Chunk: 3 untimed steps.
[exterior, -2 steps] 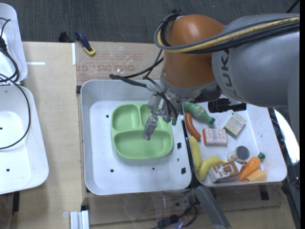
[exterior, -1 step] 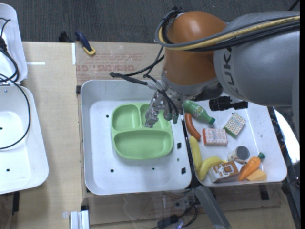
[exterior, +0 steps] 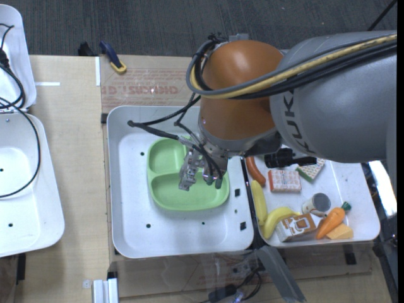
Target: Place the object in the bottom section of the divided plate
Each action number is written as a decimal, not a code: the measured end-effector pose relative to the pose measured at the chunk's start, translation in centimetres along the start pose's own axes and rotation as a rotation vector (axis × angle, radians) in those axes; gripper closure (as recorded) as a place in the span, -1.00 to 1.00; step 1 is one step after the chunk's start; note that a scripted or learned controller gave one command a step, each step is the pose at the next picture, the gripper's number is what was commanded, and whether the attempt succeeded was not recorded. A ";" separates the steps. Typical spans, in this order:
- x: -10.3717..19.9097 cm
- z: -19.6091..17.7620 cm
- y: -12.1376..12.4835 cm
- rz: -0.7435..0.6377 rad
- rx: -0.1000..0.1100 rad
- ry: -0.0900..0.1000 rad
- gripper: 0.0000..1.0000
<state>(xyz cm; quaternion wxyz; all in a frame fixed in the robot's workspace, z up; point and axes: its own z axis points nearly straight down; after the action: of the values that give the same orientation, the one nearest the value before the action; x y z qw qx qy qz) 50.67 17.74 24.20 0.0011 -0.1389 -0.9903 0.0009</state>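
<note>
Gripper (exterior: 201, 172) hangs over the green divided plate (exterior: 165, 169), directly above its bottom section (exterior: 189, 194); cannot tell what it holds.

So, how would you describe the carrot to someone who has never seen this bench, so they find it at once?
Look at the right white bin, the one crowded with toy food. Go to its near right corner, past the banana and the small brown carton. The carrot lies there tilted, next to a yellow wedge; it is the only orange cone with a green tip.
</note>
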 end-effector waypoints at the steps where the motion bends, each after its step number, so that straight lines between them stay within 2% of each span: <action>1: 3.1 -0.9 0.5 -0.039 0.000 -0.001 1.00; 2: 3.1 -0.9 0.5 -0.038 0.000 -0.001 -1.00; 3: 2.9 -1.7 0.5 -0.039 0.001 -0.001 1.00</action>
<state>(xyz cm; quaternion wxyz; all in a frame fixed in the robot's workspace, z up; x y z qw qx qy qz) 47.98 19.01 25.85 0.0007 -0.1197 -0.9928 0.0015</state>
